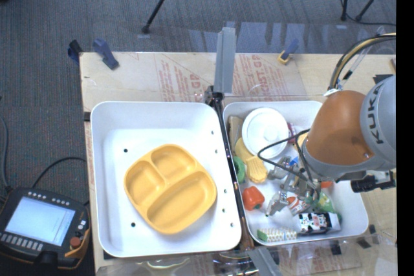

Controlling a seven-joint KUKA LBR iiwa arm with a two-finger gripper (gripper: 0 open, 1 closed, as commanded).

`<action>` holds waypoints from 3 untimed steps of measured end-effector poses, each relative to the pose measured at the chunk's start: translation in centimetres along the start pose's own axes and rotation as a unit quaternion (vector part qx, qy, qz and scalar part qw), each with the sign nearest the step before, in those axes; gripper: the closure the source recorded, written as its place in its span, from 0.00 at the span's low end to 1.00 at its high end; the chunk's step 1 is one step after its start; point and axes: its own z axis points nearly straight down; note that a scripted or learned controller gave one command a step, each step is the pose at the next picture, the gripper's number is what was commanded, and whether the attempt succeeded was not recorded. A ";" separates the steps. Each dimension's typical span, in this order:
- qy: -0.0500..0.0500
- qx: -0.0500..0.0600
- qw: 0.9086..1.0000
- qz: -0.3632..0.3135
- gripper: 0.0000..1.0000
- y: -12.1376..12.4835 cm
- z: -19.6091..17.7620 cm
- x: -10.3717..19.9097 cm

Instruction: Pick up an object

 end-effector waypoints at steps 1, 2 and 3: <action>0.000 0.000 1.000 -0.003 1.00 0.2 -0.9 0.0; 0.002 0.001 0.999 0.034 1.00 -1.2 0.1 3.7; -0.002 0.000 0.963 0.270 1.00 -1.3 -19.3 3.4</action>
